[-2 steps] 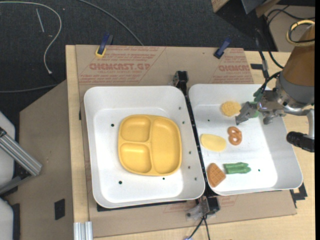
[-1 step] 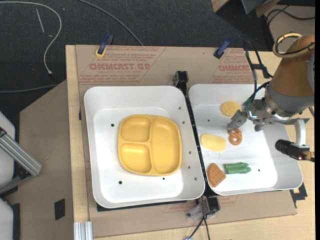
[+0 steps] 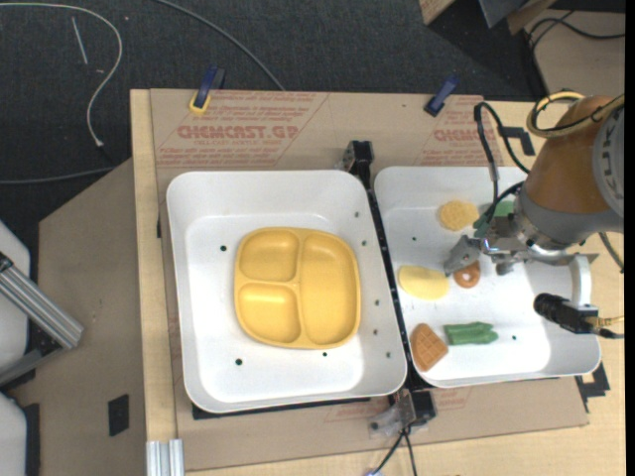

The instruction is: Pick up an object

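Observation:
The right bin (image 3: 556, 360) holds several small things. A round yellow cracker (image 3: 457, 214) lies at its far side, and a pale yellow oval piece (image 3: 424, 283) rests by its left wall. A small orange-red ring (image 3: 466, 277) sits near the middle. A brown waffle-patterned biscuit (image 3: 429, 346) and a green pod-like piece (image 3: 469, 334) lie near the front. My gripper (image 3: 475, 259) hangs low over the bin's middle, just above the orange-red ring and right of the pale oval piece. I see nothing held in it.
The left bin (image 3: 198, 216) holds a yellow divided plate (image 3: 297, 287) at its centre. The arm's grey and orange body (image 3: 571, 181) covers the right bin's far right corner. Cardboard lies under both bins, with clips at the far edge.

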You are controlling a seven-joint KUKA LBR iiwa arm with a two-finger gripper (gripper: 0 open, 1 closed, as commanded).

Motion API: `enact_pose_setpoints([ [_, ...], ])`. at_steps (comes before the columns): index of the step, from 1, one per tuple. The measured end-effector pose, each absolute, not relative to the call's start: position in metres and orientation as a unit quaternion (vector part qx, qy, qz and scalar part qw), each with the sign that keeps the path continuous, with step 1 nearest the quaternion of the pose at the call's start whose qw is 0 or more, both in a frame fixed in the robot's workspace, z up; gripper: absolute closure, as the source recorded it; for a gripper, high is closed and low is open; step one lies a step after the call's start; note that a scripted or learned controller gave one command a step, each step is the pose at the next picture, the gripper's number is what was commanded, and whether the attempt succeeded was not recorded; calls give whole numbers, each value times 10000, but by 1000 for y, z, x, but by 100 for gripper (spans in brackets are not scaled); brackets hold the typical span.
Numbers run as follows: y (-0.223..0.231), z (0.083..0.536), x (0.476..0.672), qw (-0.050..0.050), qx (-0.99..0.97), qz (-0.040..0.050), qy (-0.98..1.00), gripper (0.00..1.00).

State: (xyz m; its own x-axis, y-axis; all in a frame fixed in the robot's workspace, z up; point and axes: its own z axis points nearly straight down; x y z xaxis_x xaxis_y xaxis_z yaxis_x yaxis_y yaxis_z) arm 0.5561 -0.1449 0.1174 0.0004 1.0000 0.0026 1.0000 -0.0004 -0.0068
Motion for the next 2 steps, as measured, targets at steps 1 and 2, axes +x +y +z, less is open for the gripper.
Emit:
enact_pose_setpoints([
  [1, -145, 85, 557, 0, -7076, -7, -7066, 0],
  [2, -145, 97, 558, -14, -7074, -16, -7068, 100],
])
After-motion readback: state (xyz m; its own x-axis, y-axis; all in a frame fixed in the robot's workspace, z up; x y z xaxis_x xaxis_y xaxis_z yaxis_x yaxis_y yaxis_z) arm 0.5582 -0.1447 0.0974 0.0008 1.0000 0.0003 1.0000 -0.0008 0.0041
